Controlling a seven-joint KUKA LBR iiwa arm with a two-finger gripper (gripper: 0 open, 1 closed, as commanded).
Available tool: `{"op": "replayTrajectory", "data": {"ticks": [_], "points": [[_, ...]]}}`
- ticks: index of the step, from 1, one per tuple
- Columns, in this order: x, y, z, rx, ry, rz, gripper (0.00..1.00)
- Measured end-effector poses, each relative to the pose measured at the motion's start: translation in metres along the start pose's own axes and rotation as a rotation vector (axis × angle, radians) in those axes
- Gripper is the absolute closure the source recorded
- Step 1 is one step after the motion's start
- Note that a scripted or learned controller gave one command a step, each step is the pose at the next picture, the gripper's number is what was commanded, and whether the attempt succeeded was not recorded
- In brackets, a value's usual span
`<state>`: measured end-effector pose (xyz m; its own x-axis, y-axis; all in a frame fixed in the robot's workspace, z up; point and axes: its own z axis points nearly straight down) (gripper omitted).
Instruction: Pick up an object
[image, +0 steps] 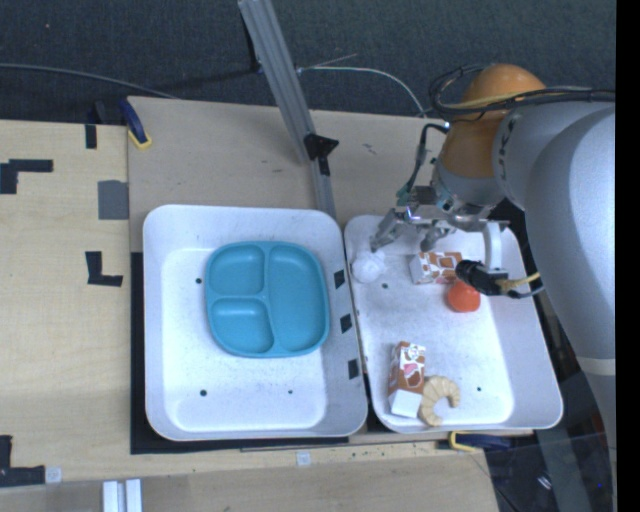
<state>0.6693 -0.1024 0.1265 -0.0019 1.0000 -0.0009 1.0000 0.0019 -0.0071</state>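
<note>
- So far, nothing is being picked up yet, as far as the picture is showing.
- The gripper (412, 226) is hanging over the far end of the right bin (520, 395), the one closer to the arm (560, 170).
- Its two fingers look like they are standing apart, and nothing is sitting between them.
- A small clear, whitish lump (367, 267) is lying in the right bin, just below and left of the gripper, close to the bin's left wall. I cannot tell what it is.
- A small carton with brown and white patches (436, 266) is lying just below and right of the gripper.
- A red ball-like thing (463, 297) is resting just beside that carton, further from the gripper.
- Another patchy carton (406, 375) is lying at the near end of the right bin, well apart from the gripper, and a croissant (440, 396) is touching it.
- The left bin (170, 330) is holding a blue tray with three parts (267, 299), well apart from the gripper.
- I am guessing the job is only just starting: the gripper is needing to go down, close on one thing and lift it.
- The whitish lump and the nearer carton are looking like the closest things to grab.
</note>
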Motion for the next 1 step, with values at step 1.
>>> {"op": "replayTrajectory", "data": {"ticks": [1], "points": [[0.0008,-0.001,0.0405,0.0,0.0,-0.001,0.0]]}}
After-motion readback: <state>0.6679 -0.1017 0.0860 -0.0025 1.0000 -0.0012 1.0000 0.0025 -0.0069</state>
